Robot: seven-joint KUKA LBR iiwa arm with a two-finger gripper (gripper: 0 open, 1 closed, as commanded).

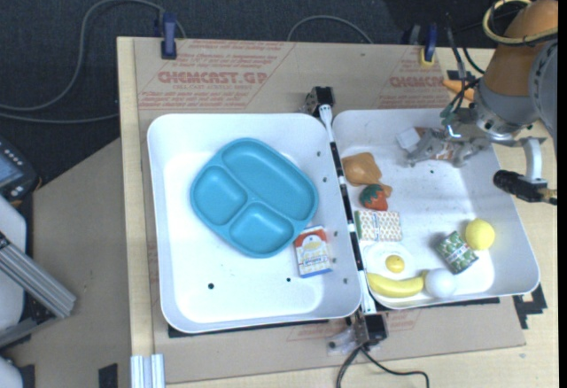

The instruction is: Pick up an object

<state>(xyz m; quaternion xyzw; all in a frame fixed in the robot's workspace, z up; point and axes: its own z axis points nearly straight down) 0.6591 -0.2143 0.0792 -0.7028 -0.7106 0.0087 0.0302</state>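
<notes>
My gripper hangs over the far part of the right bin, with nothing visibly in it. The nearest items are a brown bread roll to its left and a red strawberry below that. Further toward the front lie a patterned packet, a fried egg, a banana, a white egg, a green can and a yellow lemon. The left bin holds a blue divided plate and a small carton.
The grey arm with its orange band comes in from the upper right, above the right bin's far corner. A black clamp sits where the two bins meet at the back. Cables run over the bench behind the bins.
</notes>
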